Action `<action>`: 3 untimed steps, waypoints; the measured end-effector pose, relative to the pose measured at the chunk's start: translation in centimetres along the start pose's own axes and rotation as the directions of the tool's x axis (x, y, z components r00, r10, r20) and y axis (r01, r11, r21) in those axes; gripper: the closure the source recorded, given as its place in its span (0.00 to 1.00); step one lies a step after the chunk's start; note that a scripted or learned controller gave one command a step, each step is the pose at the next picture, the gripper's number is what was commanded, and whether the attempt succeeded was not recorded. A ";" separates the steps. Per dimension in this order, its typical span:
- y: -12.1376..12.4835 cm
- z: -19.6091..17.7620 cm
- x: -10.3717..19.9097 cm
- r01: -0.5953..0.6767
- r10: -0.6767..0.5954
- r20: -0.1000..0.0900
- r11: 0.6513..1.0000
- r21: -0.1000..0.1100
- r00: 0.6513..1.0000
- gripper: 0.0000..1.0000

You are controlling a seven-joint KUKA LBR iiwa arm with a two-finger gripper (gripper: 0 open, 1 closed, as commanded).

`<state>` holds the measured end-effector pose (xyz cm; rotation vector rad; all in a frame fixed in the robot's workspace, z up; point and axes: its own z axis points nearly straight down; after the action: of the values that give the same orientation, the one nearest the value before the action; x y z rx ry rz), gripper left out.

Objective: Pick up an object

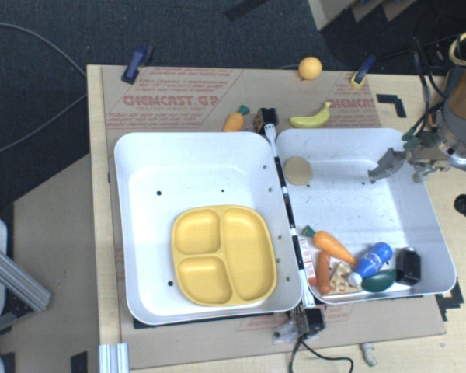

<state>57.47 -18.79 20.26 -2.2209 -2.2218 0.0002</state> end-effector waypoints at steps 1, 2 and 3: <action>2.6 6.2 5.9 0.001 -0.001 -0.002 1.000 0.002 1.000 0.00; 9.4 11.4 9.1 0.001 -0.001 0.000 1.000 -0.007 1.000 0.00; -9.5 11.6 6.9 -0.002 0.002 0.001 1.000 -0.001 1.000 0.00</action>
<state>47.94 -11.89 8.63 -2.2239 -2.2207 -0.0007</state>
